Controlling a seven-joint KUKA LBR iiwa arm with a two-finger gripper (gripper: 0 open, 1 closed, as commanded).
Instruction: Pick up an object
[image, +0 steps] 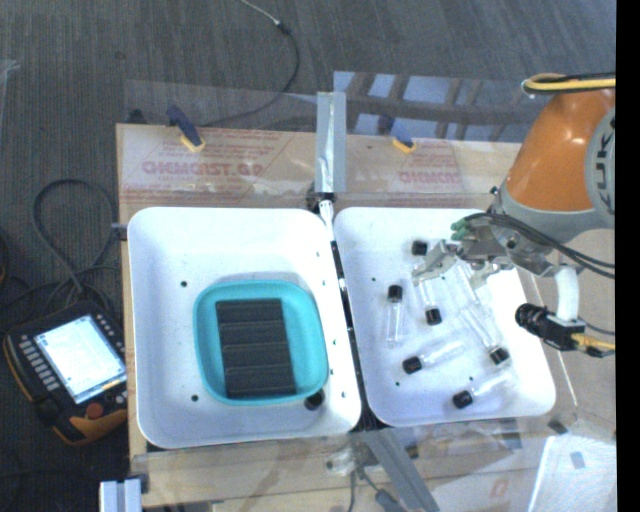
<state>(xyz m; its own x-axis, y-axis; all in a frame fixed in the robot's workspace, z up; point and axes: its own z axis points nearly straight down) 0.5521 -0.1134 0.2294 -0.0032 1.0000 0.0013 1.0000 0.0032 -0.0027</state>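
Jaws (447, 262) hover among clear vials (432, 355) in the right bin (372, 395).

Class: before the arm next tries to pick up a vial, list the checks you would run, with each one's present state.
1. Vials within reach in the right bin: ok.
2. Gripper above the right bin: ok.
3. A vial between the gripper's fingers: cannot tell.
4. Vials apart enough for a clean grasp: not ok near the gripper, where several lie close together.
5. Teal tray in the left bin, away from the gripper: ok.
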